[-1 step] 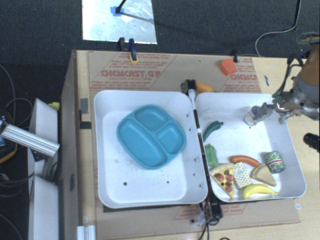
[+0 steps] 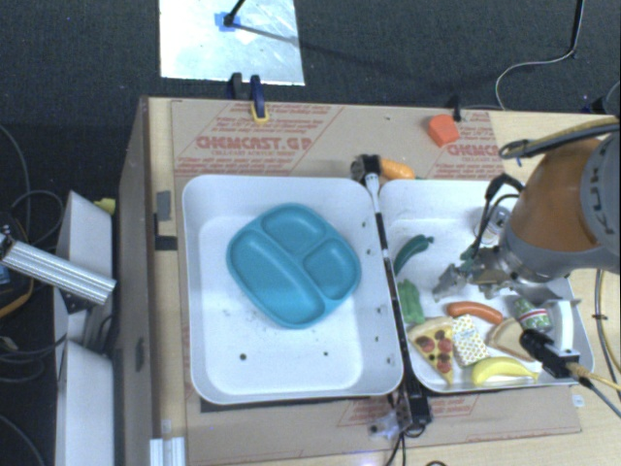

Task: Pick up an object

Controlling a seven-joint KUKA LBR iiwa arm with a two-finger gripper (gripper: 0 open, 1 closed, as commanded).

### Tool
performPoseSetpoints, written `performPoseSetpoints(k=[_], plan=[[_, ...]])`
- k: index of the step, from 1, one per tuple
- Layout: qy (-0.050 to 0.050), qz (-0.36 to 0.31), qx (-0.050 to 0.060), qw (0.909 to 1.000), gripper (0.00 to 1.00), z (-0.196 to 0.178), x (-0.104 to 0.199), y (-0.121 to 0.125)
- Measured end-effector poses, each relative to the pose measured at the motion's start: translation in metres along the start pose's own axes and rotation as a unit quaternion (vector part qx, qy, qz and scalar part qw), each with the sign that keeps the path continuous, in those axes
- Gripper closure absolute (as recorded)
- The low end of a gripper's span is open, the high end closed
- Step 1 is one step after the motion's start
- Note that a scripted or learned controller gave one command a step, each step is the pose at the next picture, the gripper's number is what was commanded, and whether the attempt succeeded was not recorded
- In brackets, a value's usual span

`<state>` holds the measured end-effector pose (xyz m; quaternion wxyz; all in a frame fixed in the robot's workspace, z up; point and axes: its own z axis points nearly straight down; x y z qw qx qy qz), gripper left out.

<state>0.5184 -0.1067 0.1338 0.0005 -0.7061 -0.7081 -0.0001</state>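
Note:
The right bin (image 2: 437, 197) holds several toy foods: a dark green pepper (image 2: 412, 249), a light green pod (image 2: 410, 301), a pizza slice (image 2: 434, 342), a red sausage (image 2: 473, 310), a yellow banana (image 2: 501, 369), a toast piece (image 2: 507, 334) and a pale checkered piece (image 2: 468, 341). My gripper (image 2: 454, 280) hangs low over the middle of this bin, just above the sausage and right of the green pod. Nothing shows in its grasp. The arm's orange band (image 2: 548, 202) sits behind it and covers the bin's right part.
The left bin (image 2: 291, 367) carries a blue divided plate (image 2: 293, 263). A black divider (image 2: 386, 260) runs between the bins. An orange block (image 2: 442, 129) lies on the bench behind, and an orange piece (image 2: 396, 170) rests at the bins' top junction. A small can (image 2: 533, 312) sits under the wrist.

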Motion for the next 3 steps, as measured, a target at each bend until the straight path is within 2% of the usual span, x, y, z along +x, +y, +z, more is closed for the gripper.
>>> performPoseSetpoints(k=[1, 2, 3], plan=[[0.0, 0.001, -0.001, 1.0, 0.0, 0.05, -0.006, 0.002], [0.0, 0.0, -0.002, 1.0, 1.0, 0.039, -0.006, 0.003], [0.0, -0.001, -0.002, 1.0, 1.0, -0.051, 0.067, 0.026]])
